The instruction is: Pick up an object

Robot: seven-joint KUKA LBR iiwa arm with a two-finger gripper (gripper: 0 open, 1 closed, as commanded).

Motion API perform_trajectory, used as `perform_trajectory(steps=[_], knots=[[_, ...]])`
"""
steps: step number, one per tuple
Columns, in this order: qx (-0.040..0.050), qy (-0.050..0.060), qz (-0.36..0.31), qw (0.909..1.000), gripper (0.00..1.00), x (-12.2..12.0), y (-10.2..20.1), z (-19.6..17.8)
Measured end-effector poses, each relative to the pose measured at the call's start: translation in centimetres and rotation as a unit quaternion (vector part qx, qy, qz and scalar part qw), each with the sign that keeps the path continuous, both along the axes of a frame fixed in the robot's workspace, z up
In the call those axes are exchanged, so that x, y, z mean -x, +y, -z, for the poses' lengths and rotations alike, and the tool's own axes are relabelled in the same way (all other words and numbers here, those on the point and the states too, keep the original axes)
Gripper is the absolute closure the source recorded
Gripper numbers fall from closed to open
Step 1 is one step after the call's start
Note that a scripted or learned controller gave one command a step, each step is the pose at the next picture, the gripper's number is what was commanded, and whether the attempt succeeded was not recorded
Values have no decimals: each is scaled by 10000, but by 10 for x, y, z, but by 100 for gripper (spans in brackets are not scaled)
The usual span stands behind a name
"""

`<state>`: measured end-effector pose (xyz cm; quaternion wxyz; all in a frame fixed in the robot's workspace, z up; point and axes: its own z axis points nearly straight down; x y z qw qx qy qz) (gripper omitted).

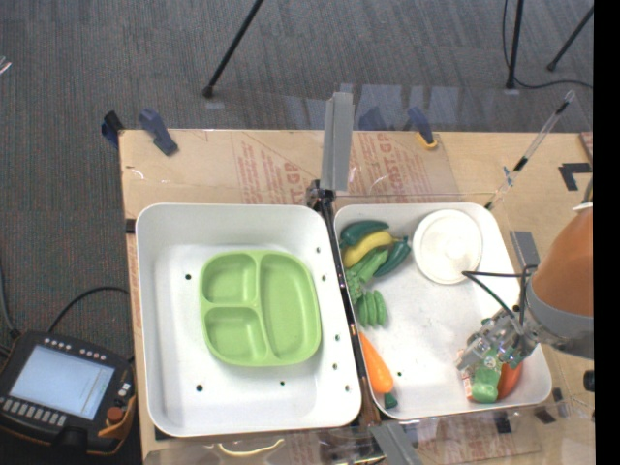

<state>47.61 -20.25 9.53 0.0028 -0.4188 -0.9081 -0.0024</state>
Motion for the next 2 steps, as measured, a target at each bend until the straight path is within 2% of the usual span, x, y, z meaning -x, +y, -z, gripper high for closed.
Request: perform_trajectory(steps=[1, 2], knots=[[30, -16, 424, 9991, 100, -76, 14, 8], [25, -10, -208, 9998, 100, -48, 52, 8]])
